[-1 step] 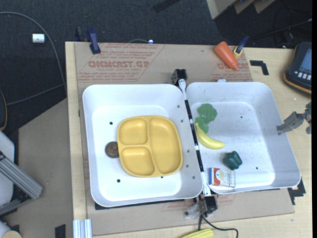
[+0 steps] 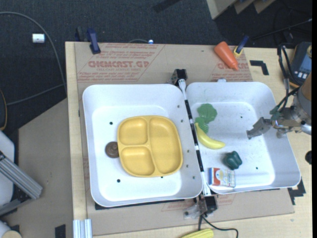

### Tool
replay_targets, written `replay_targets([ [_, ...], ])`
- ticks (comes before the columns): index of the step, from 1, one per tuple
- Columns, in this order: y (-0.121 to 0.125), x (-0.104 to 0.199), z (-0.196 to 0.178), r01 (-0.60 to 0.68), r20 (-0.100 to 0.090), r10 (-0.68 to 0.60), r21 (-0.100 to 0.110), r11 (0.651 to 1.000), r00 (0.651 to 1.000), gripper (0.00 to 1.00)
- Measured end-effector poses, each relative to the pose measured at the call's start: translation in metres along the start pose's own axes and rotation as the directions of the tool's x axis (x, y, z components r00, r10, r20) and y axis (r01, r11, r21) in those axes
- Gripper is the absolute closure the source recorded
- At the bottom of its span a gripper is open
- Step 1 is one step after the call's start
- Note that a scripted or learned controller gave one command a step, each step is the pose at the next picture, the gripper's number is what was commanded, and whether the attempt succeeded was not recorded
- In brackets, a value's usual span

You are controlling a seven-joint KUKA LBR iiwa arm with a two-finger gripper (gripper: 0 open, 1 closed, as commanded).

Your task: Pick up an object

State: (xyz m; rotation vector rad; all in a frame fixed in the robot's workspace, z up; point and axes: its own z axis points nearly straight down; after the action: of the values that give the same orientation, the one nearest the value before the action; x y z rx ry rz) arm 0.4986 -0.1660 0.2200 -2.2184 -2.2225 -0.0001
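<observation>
The right bin [image 2: 257,95] holds a green broccoli-like toy [image 2: 206,113], a yellow banana [image 2: 208,140] just below it, and a small dark green object [image 2: 232,159]. A small white, red and blue carton [image 2: 221,178] lies at the bin's front edge. My gripper [image 2: 267,127] hovers over the right side of this bin, well to the right of the banana and above the dark green object. Nothing is seen in its grasp.
The left bin [image 2: 99,103] holds a yellow divided plate [image 2: 149,146] with a brown round object [image 2: 112,149] at its left edge. An orange carrot-like toy [image 2: 227,56] lies on the bench behind the right bin. Cables hang at the right.
</observation>
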Motion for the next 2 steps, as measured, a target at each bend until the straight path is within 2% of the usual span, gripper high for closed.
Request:
replay_targets([
  [1, -0.020, 0.044, 0.076, -0.001, 0.000, 0.001, 0.001, 1.000, 1.000, 0.00],
  [2, -0.019, 0.066, 0.136, -0.002, 0.000, 0.002, 0.000, 1.000, 1.000, 0.00],
])
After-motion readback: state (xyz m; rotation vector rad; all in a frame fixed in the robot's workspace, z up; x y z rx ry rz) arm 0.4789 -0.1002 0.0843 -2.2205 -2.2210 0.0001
